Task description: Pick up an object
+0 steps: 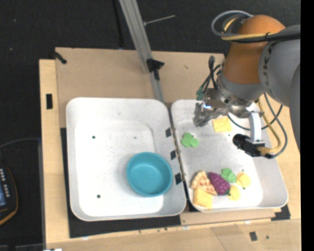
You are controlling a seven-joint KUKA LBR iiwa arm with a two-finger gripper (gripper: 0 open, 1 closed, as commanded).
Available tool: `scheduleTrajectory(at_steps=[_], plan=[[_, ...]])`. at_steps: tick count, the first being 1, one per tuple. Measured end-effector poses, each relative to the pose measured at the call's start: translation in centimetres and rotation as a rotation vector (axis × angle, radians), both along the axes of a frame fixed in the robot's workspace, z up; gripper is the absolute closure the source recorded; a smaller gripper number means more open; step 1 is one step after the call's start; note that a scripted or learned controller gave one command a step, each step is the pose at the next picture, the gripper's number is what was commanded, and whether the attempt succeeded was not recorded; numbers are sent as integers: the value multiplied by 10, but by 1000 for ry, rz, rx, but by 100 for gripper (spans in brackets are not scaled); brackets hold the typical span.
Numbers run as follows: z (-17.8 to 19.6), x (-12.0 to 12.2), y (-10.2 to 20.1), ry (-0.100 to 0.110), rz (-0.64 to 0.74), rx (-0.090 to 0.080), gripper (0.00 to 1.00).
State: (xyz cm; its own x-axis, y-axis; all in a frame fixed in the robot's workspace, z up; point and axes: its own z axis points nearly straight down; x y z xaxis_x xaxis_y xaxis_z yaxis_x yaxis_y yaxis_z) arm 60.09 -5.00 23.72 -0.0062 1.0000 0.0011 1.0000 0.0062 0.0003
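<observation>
1. Now the grey arm (272, 51) with its orange band reaches in from the right side and hangs over the far part of the right bin (272, 192).
2. At the end of the arm, the gripper (201, 114) points down near the far left corner of this bin; from this view one cannot tell how its tips stand, and no object is seen between them.
3. Just beside the gripper, on its right, a flat yellow piece (221, 124) lies on the bin floor.
4. A little nearer to the camera, a small green toy (189, 140) lies alone close to the left wall of the right bin.
5. At the near edge of the same bin a group of toy foods lies together: a yellow-orange wedge (201, 188), a purple piece (218, 182), a second green piece (228, 174) and a small yellow piece (243, 180).
6. Beside it, the left bin (94, 114) bears a blue bowl (148, 173), standing upright near its front right corner.
7. Both bins rest side by side on the wooden bench (94, 67), and a metal pole (138, 35) stands slanted behind them.
</observation>
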Motion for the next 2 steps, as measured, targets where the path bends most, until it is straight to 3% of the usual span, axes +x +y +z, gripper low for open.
scheduleTrajectory(at_steps=[2], plan=[[14,-1,105,-1,-3,-1,100]])
